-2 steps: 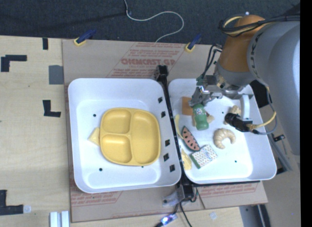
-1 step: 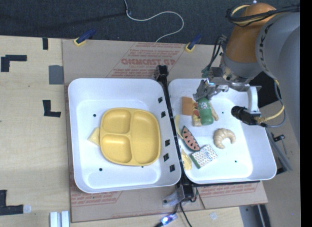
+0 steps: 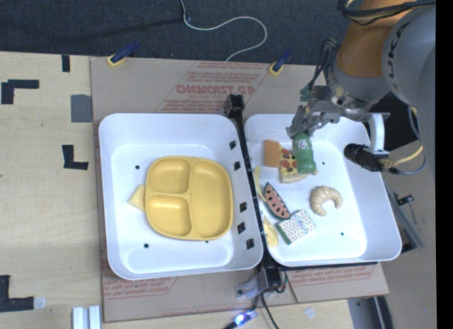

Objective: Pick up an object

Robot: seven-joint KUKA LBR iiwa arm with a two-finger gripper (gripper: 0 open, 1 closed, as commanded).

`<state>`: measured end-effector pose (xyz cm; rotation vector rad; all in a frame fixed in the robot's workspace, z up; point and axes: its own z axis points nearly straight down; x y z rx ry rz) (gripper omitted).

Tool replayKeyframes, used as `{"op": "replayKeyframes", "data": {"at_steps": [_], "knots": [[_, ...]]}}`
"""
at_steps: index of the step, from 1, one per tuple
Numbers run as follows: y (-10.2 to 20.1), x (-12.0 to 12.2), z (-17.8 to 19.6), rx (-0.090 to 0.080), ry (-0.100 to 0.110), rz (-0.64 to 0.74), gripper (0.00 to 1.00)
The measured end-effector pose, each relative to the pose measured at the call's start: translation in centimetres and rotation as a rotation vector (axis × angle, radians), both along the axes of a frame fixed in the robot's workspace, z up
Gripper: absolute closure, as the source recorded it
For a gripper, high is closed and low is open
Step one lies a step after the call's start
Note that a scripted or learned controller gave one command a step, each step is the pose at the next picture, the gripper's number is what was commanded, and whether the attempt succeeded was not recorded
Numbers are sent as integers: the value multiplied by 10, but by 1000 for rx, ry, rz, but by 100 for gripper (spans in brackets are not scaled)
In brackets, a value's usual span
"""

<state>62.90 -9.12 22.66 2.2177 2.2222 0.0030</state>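
My gripper [image 3: 303, 128] hangs over the back left part of the right bin [image 3: 368, 243]. Directly under its tip is a green object [image 3: 304, 153], its top end touching or nearly touching the tip; whether it is gripped is unclear. Beside the green object lie a yellow and red pizza-like piece [image 3: 288, 170] and an orange-brown block [image 3: 272, 153]. A croissant [image 3: 326, 199] rests further front, to the right. A watermelon slice [image 3: 276, 201] and a green and white packet [image 3: 296, 226] lie near the bin's front left.
The left bin [image 3: 117, 143] holds a yellow divided plate [image 3: 190, 197] with a small yellow wedge [image 3: 136, 196] at its left side. A black divider [image 3: 244, 172] runs between the bins. The grey arm [image 3: 386, 30] enters from the upper right.
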Motion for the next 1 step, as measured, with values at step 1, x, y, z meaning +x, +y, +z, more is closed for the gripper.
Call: {"op": "replayKeyframes", "data": {"at_steps": [1], "knots": [[40, -31, -9, 1, 7, 2, 100]]}}
